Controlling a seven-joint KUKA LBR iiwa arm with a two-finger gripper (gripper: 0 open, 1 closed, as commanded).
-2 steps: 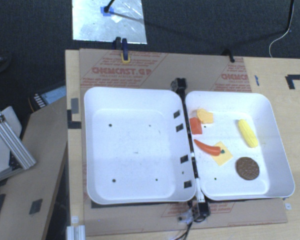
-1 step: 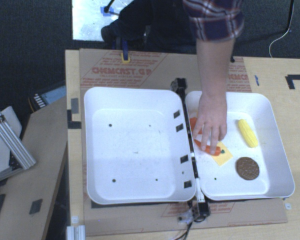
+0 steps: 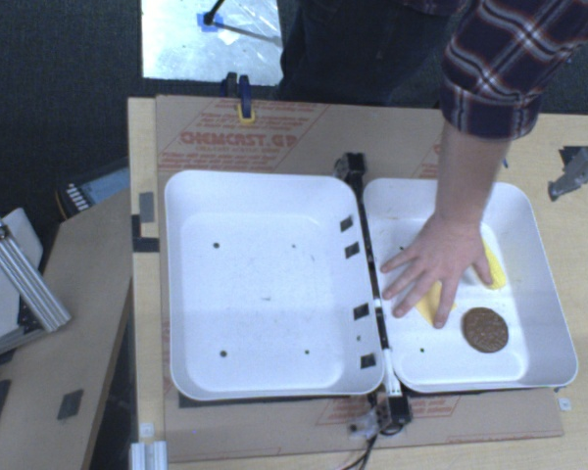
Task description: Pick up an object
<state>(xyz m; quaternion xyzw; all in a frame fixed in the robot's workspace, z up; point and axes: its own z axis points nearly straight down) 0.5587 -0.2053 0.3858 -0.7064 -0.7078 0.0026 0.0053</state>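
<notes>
In the right bin [image 3: 544, 262] a round brown disc [image 3: 485, 329] lies flat near the front. Beside it is a yellow object [image 3: 494, 265], mostly covered by a person's hand [image 3: 433, 267] that rests palm down on it; another yellow part [image 3: 428, 306] shows under the fingers. A grey piece that looks like my gripper [image 3: 574, 170] sits at the right edge of the view, outside the right bin and well away from both objects.
A person's arm in a plaid sleeve [image 3: 510, 57] reaches down from the top into the right bin. The left bin [image 3: 176, 262] sits beside it, with a black hinge strip [image 3: 367, 272] between the two. Both rest on a cardboard sheet [image 3: 274, 130].
</notes>
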